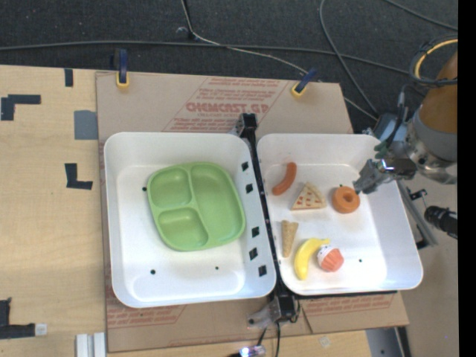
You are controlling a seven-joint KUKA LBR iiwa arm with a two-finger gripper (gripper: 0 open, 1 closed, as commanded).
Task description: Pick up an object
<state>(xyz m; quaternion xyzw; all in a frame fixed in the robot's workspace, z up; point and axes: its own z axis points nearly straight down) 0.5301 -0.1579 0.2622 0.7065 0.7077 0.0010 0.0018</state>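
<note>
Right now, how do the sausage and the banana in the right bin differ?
The sausage is orange-red and slim; the banana is yellow and thicker. The sausage lies in the bin's far-left part, apart from the other items; the banana lies at the near side, touching a small red and white item, with a cone close beside it. Both are curved and lie flat in the right bin, away from the gripper.
</note>
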